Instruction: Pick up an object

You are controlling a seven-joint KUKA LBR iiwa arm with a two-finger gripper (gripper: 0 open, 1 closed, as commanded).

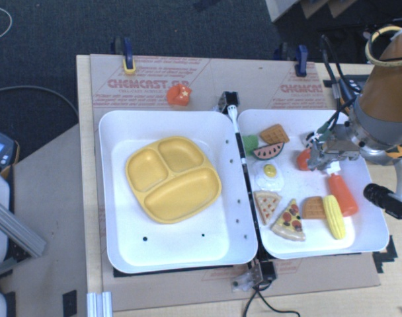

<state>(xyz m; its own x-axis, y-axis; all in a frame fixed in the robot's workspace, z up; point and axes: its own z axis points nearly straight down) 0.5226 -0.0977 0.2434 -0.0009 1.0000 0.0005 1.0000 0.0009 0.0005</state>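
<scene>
My gripper [318, 154] hangs low over the right bin [366, 243], at its upper right part. A small red toy [303, 159] lies right against its left side; whether it is gripped is hidden by the gripper body. In the same bin lie a cracker [274, 135], a watermelon slice [268, 152], a green piece [250, 142], a fried egg [270, 172], two pizza slices [267, 205] [290, 220], a brown biscuit [313, 207], a corn cob [334, 216] and an orange sausage [343, 195].
The left bin [121, 243] holds a yellow divided plate [174, 177]. A red tomato toy [178, 95] sits on the cardboard bench behind the left bin. Blue clamps [127, 53] [301, 59] stand at the bench's far edge. Cables run along the arm at right.
</scene>
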